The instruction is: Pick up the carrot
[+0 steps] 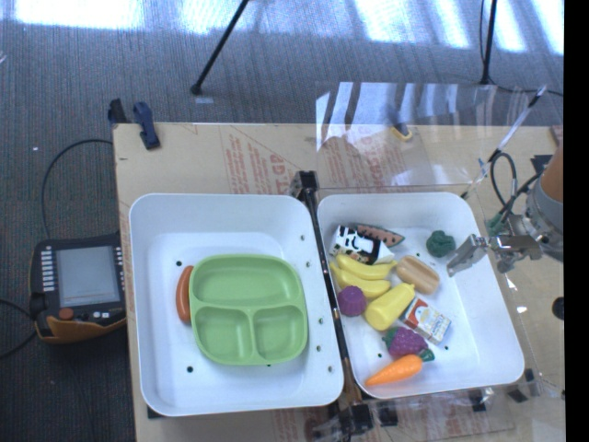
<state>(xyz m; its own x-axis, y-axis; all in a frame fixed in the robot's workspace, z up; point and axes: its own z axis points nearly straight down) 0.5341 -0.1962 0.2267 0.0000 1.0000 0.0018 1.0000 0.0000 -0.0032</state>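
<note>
The carrot (396, 370), orange with a green top, lies near the front wall of the right bin (479, 357), just in front of a bunch of purple grapes (407, 342). My gripper (482, 260) hangs over the right bin's right side, far behind and to the right of the carrot. Its fingers (464, 255) are spread open and there is nothing between them.
The right bin also holds bananas (359, 273), a yellow piece (389, 307), a plum (351, 300), a hot dog (417, 273), broccoli (440, 243), a watermelon slice (381, 236) and a small carton (429, 322). The left bin (156, 238) holds a green divided plate (247, 307) and a sausage (184, 293).
</note>
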